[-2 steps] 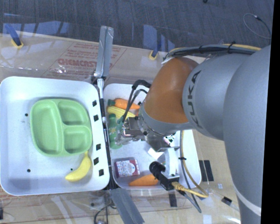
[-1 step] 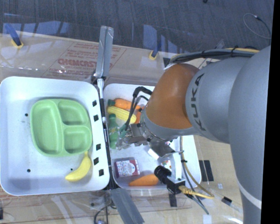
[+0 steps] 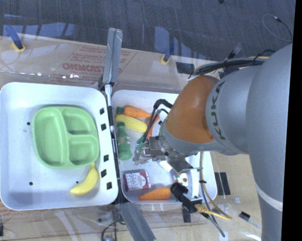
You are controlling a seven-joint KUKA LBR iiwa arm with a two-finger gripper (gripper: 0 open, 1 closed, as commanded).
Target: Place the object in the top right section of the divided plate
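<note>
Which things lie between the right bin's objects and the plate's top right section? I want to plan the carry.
The two bins' adjoining walls run between the right bin's items and the green divided plate. The top right section has nothing in it. A banana lies beside the plate's lower edge, off that path.

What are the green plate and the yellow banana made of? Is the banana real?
The green plate looks like moulded plastic: one even colour, smooth, rounded dividers. The banana beside it seems a plastic toy, plain yellow without spots, though the view can't prove that.
</note>
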